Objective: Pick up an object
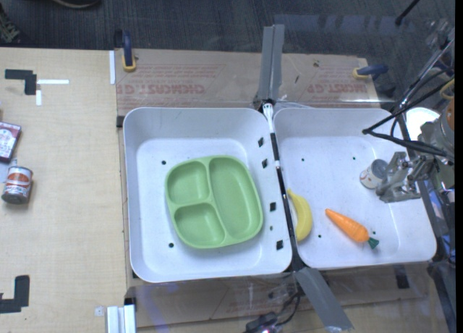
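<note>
**Over the right bin, low beside a small pale round piece**

At the right bin's [325, 152] far-right side, hangs the gripper [396, 179], close above the floor. Cannot tell how wide it stands or whether anything sits in it: metal parts and dark cables blur together there.

Just left of the gripper, touching or nearly so, lies a small pale round thing [372, 174], too blurred to name. Probably the nearest candidate. Looks light and likely rigid. Could roll or skid on the smooth white floor if nudged from one side. Best taken across its width, squarely from above, closing evenly on both sides.

Toward the near edge of the same bin, lies a toy carrot [348, 226], orange with a green stub, slanting, apart from the gripper. Likely light, hard and slick plastic, tapered. Best gripped across the thick middle rather than the thin tip, where it would squirt out.

Against the bin's left wall rests a banana [302, 216], curved, well apart from the gripper. Awkward to reach with the wall so close on one side. Better gripped across the mid-curve.

Across the divider, in the left bin [145, 143], sits a green divided plate [214, 201]. Flat and wide, so poor for a two-finger pinch except at its rim.
</note>
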You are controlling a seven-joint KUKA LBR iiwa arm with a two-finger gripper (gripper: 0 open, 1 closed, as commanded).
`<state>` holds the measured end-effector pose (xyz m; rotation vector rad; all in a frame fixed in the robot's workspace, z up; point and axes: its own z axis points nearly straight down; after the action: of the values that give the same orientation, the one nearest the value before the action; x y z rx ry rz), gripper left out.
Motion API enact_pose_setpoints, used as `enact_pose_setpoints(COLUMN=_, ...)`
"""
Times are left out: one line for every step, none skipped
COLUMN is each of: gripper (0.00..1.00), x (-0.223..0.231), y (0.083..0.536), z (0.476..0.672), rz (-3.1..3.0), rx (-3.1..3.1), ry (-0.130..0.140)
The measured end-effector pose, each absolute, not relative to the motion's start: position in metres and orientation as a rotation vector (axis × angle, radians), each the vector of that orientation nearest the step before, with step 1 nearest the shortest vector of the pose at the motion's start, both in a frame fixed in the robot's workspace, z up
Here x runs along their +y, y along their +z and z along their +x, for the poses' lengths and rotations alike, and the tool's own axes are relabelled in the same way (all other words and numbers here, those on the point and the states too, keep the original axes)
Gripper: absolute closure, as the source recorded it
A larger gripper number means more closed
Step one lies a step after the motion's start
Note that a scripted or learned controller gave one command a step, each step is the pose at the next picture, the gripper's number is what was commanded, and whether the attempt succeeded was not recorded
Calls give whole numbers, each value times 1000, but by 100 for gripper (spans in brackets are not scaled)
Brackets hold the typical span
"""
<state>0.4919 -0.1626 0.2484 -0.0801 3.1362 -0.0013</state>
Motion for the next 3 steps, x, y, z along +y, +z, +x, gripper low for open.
enact_pose_setpoints(gripper=100, x=-137, y=92, z=505, rz=-859, rx=3019, ry=1)
enact_pose_setpoints(gripper=100, x=-167, y=251, z=496, rz=-1011, rx=2970, ry=-1)
enact_pose_setpoints(gripper=0, x=-167, y=251, z=496, rz=-1011, rx=2970, ry=-1)
